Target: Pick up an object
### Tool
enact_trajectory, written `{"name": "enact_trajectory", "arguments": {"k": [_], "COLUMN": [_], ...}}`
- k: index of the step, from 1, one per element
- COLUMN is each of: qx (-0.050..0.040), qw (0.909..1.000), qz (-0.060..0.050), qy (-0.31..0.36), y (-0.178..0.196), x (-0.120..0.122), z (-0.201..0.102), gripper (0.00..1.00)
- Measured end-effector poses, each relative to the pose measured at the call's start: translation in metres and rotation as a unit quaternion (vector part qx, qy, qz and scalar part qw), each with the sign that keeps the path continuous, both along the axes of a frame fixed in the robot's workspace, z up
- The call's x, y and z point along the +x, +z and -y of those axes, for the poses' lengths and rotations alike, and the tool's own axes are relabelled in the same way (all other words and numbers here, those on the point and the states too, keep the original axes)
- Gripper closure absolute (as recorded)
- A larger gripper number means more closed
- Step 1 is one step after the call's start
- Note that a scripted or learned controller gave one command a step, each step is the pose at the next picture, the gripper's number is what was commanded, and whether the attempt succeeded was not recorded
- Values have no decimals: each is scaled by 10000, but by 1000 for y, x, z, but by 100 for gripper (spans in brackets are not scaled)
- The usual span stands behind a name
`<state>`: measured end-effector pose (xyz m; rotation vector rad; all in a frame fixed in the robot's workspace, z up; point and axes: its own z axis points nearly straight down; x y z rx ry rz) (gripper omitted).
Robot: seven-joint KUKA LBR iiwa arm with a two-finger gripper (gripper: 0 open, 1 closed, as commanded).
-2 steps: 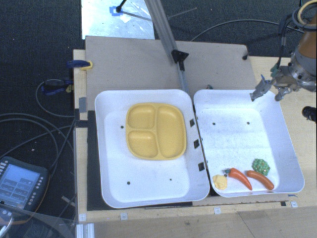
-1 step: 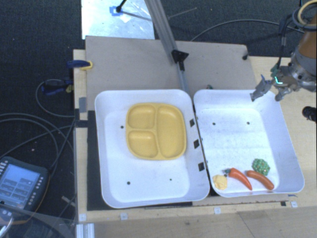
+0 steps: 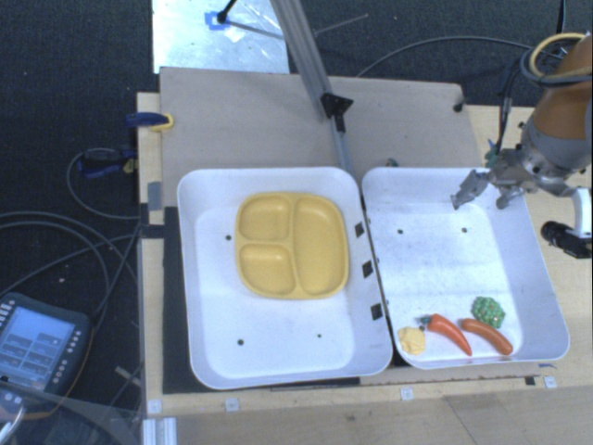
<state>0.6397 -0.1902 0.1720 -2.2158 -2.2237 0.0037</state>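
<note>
My gripper (image 3: 488,191) hangs over the far edge of the right bin (image 3: 435,248), its two grey fingers spread open with nothing between them. Along that bin's near edge lie several small items: a pale yellow piece (image 3: 411,340), a red-orange pepper (image 3: 450,333), an orange sausage-like piece (image 3: 487,336) and a green broccoli floret (image 3: 488,310). They sit well below the gripper in the view, apart from it.
A yellow divided plate (image 3: 292,245) rests in the left bin (image 3: 213,341). A grey pole (image 3: 306,54) slants across the back of the bench. Cables and a teach pendant (image 3: 37,341) lie on the floor at left.
</note>
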Motion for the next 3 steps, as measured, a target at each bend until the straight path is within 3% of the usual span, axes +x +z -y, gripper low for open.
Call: {"name": "enact_trajectory", "arguments": {"k": [1, 2, 3], "qx": [2, -4, -11], "qw": [10000, 10000, 10000], "qz": [-5, 17, 44], "qy": [-10, -10, -8], "y": [-62, -82, -69], "x": [-3, -3, -1], "z": [1, 1, 1], "gripper": [0, 0, 100]}}
